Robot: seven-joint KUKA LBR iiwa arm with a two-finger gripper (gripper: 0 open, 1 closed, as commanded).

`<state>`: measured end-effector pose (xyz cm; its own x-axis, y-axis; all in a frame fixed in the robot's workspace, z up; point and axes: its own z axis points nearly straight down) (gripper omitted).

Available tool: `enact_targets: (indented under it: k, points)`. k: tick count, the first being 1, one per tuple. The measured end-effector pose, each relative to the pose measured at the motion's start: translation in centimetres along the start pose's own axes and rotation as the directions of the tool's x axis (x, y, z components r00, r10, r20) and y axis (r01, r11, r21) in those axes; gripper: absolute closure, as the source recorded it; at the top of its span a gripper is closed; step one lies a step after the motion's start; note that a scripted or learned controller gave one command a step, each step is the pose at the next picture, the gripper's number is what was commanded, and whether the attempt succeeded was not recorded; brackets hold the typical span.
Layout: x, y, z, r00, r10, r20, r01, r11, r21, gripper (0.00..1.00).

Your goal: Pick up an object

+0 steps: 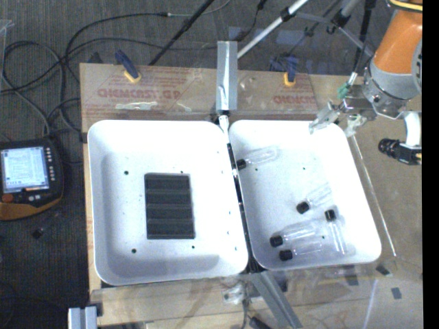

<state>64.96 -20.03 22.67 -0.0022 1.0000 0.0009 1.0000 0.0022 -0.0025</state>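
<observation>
Camera view: gripper point(334, 117) hangs over top-right corner of right bin point(343, 139), fingers slightly spread w/ nothing between them; clear vials w/ black caps lie below it in that bin; one vial point(257, 157) down-left of gripper near the divider; four more point(302, 237) well below it, clustered by the bin's lower edge; black ridged block point(169, 205) far left in left bin point(103, 184).
</observation>
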Motion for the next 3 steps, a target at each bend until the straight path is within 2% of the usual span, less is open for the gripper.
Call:
enact_targets:
  k: [1, 2, 3]
  points:
    - [3.8, -4.6, 12.9, 0.997, -0.076, -0.001, 0.076, 0.997, -0.001, 0.00]
    - [2.1, -11.7, 13.6, 0.985, -0.172, 0.008, 0.172, 0.985, -0.015, 0.00]
    - [-1.2, -3.8, 13.7, 0.963, -0.271, 0.009, 0.271, 0.963, -0.015, 0.00]
